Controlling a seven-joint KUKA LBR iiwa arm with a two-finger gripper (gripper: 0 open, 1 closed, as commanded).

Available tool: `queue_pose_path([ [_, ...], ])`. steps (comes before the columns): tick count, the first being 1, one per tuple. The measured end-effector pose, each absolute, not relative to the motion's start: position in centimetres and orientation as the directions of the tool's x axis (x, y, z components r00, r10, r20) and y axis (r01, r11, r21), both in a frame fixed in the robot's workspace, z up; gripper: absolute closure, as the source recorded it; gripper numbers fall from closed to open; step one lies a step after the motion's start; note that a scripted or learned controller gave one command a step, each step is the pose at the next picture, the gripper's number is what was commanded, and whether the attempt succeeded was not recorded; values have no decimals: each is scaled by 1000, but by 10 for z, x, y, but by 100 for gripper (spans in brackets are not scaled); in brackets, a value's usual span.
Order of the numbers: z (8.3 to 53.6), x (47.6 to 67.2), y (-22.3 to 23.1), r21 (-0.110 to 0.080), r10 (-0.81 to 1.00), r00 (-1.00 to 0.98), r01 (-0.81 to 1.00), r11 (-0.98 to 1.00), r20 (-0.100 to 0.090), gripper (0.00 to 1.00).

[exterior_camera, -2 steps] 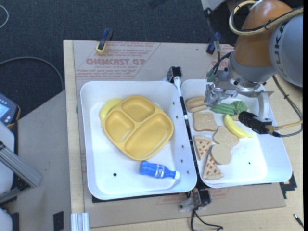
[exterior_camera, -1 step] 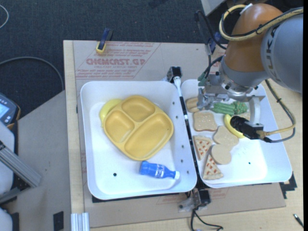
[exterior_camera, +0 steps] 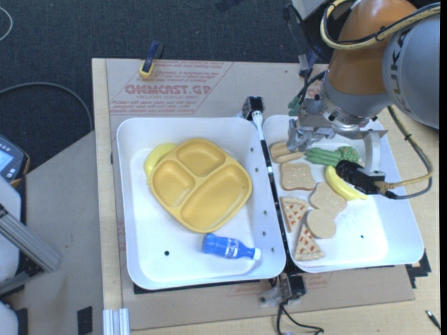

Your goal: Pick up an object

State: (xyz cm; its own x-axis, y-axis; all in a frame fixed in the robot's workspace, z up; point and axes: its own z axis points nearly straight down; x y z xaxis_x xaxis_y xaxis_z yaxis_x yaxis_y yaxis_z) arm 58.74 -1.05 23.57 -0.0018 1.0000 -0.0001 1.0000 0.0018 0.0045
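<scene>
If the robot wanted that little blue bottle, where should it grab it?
Probably across the middle of the blue bottle, coming straight down from above. It lies on its side on the floor of the left bin, white cap pointing right, with open space around it. Its body is long and narrow, so fingers set across the short width, one on each long side, should close on it best.

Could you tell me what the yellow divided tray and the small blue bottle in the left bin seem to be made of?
The yellow divided tray looks like moulded plastic with a matte to satin finish: uniform colour, rounded compartment walls, soft highlights. The small blue bottle also appears to be plastic, glossier, with a white cap and a pale label; whether it is hollow or a solid toy is unclear. The left bin looks like smooth white plastic.
</scene>
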Motion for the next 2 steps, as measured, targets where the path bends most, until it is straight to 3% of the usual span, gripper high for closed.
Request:
queue_pose_path([
  [1, 218, 585, -5, -5, 1000, -1, 1000, 1, 0, 100],
  [2, 229, 597, -14, 4, 1000, 0, 1000, 0, -1, 100],
])
